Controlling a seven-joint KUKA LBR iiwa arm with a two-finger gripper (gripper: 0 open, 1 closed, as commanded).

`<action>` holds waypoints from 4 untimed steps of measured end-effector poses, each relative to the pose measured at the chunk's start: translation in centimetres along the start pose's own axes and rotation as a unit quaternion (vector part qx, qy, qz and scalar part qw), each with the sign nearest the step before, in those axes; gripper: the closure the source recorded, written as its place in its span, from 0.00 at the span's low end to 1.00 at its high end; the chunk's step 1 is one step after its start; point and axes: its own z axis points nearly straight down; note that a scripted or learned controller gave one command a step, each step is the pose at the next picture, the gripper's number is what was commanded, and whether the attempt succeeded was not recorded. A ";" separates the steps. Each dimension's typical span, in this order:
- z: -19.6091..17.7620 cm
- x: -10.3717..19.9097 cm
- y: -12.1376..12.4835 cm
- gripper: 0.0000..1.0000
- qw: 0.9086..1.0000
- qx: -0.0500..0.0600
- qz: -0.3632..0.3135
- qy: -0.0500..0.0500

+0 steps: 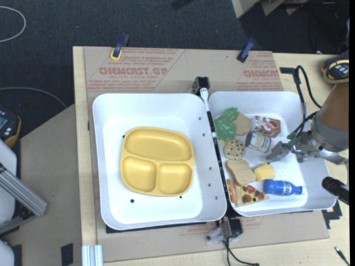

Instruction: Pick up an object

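The gripper (279,151) is hovering in the right bin (288,100), fingers apart and clamped on nothing. A small jar (258,141) is lying just left of the fingertips; a glossy blue bottle (283,188) is lying below. The left bin (105,148) is holding a smooth yellow tray (157,160).

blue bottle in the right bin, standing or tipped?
Tipped. The blue bottle lies on its side on the right bin floor, its white cap pointing right, beside the pizza slice.
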 end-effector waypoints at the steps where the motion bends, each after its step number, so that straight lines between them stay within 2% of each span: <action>1: 5.2 0.1 0.0 0.00 1.000 -0.001 0.000 0.000; 2: 4.0 0.0 0.1 1.00 1.000 -0.004 0.001 -0.002; 3: -0.6 0.6 -0.2 1.00 1.000 -0.007 -0.001 -0.003; 4: -6.9 0.9 0.3 1.00 1.000 -0.008 -0.001 -0.004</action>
